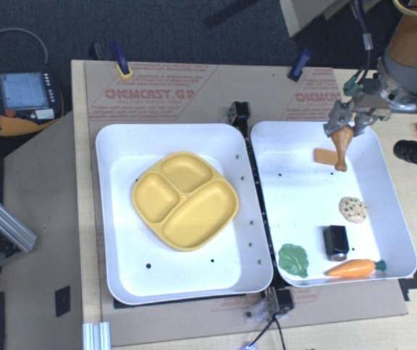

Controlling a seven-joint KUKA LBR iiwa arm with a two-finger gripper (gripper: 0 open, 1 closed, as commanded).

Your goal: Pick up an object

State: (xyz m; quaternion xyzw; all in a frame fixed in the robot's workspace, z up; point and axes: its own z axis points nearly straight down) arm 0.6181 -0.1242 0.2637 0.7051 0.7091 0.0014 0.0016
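The gripper (345, 126) is closed on the top of a brown wooden piece (337, 152), which hangs over the right bin (391, 188) near its far edge. The piece is judged light, rigid and smooth; a slip is possible, so a hold nearer its middle is advised.

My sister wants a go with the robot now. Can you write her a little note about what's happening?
Gripper: over the top of the right bin, jaws shut on a brown wooden piece, which hangs upright from them.
A second brown piece lies flat beside it.
Also in the right bin: cookie, black block, green leaf, carrot.
Left bin: yellow divided plate.
Done: the grasp looks made.
Left: lifting it well clear.
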